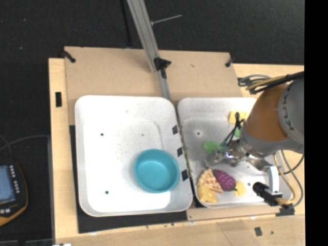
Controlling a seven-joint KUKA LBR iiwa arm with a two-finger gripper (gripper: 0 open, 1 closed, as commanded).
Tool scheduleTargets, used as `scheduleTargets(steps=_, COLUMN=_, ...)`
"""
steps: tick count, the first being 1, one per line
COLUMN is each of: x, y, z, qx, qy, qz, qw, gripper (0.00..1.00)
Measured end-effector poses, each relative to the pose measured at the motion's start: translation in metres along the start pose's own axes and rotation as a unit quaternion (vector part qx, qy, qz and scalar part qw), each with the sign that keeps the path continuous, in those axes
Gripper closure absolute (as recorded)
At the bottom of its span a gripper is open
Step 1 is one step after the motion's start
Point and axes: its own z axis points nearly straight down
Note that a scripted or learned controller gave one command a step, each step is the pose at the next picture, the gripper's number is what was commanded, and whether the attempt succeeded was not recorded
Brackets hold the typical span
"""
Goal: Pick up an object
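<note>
Just below the gripper (218, 158) you see a purple toy (224, 179) lying flat, touching a yellow waffle-textured piece (207, 186).

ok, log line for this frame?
arm: over right bin | gripper: low, beside green piece | grasp: unconfirmed | blue bowl: left bin

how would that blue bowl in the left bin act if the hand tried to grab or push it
The blue bowl looks like thin, rigid plastic, so probably light and stiff. Its smooth round wall may slip from a pinch; the rim seems the safer hold. Sitting upright on the flat bin floor, it would likely slide rather than tip.
</note>
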Motion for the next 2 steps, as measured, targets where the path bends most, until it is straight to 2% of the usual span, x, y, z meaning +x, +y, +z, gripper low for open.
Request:
scheduleTargets(steps=1, x=0.0, y=0.003, z=-0.014, qx=-0.005, qy=0.0, qz=0.003, qw=1.0, gripper=1.0)
scheduleTargets(steps=2, x=0.006, y=-0.002, z=-0.068, qx=-0.006, qy=0.0, qz=-0.002, qw=1.0, gripper=1.0)
